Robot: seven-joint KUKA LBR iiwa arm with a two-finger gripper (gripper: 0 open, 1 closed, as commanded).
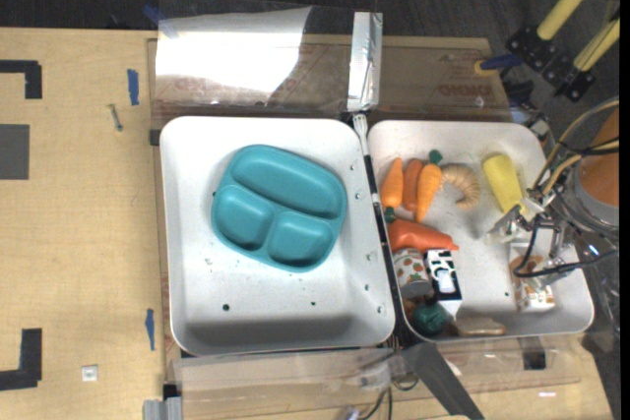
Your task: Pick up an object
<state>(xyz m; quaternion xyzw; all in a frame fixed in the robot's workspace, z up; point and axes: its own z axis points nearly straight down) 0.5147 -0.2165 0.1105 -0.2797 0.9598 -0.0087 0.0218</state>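
The tabletop is pale wood with black corner marks along its left side and small blue tape pieces. On it sit two shallow white bins side by side. The left bin carries a teal divided tray, an oval dish with one long compartment at the top and two smaller ones below, lying near the middle of the bin and tilted slightly. The right bin holds the small objects. Along its left wall lie several orange carrots, two or three close together upright near the top and another carrot lying across just below them. Below that is a small can-like item beside a black-and-white box, and a dark green object sits at the bin's lower left corner. A tan curled piece lies right of the upper carrots, and a yellow oblong object lies beside it near the top right. The arm enters at the right edge, and the gripper hangs over the right side of the right bin amid cables, near the yellow object but apart from it. Whether the gripper is released or clenched cannot be told; nothing is seen between its tips.
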